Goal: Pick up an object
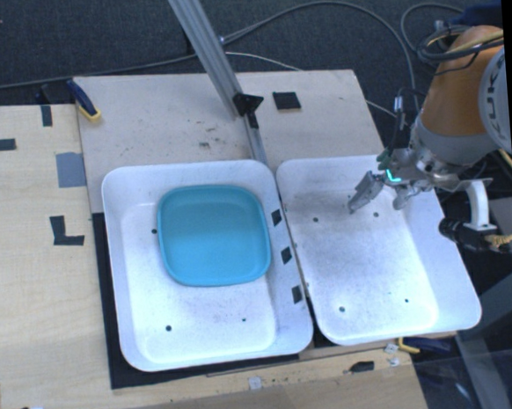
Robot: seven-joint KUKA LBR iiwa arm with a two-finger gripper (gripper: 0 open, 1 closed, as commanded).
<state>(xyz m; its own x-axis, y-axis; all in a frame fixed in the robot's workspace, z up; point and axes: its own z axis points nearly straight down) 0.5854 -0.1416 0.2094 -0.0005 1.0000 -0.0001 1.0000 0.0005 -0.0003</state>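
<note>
While the hand (380,193) hangs over the upper right part of the right bin (441,308), its two fingers spread apart with nothing between them, the only pickable thing, a blue plate (212,234), lies flat in the left bin (130,280), well apart. A descent here would likely close on bare bin floor. Even over the plate, the low, flat rim offers little purchase, so the fingers could slip off.
</note>
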